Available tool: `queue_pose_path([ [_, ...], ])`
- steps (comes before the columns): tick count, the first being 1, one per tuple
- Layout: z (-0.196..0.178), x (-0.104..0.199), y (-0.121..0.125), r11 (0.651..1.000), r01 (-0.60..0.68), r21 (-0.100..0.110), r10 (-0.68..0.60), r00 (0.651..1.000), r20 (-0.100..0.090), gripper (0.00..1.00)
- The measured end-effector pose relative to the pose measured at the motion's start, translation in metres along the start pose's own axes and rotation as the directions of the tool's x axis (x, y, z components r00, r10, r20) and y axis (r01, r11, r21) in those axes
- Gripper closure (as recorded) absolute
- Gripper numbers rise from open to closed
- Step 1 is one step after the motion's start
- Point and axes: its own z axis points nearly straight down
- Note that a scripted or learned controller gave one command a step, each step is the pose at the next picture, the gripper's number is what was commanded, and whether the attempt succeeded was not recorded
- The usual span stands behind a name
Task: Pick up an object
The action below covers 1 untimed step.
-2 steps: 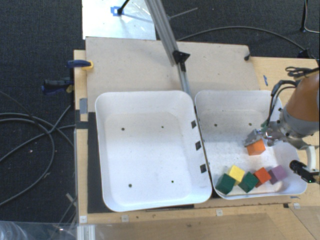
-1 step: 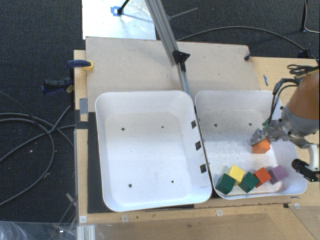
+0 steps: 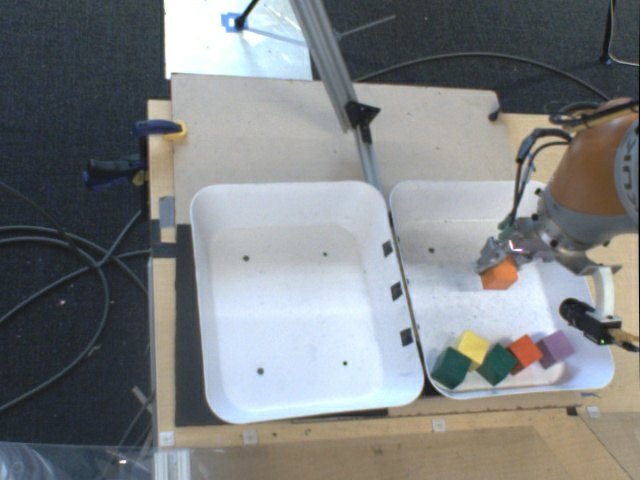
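We see the gripper (image 3: 497, 258) closed on an orange block (image 3: 499, 275), over the right bin (image 3: 430, 208); five more blocks (image 3: 500, 357) sit along the bin's near edge.

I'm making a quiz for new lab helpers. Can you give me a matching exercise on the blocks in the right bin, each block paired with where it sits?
Things:
1. orange block
2. purple block
3. yellow block
4. red block

Places:
A. at the gripper, apart from the cluster
B. rightmost in the cluster at the near wall
C. between two green blocks
D. just left of the purple one

Pairs: 1-A, 2-B, 3-C, 4-D
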Motion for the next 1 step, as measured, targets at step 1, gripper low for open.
queue_pose_path([
  [1,-0.0083,-0.0034,-0.0009,1.0,-0.003,0.001,0.003,1.0,0.0,1.0],
])
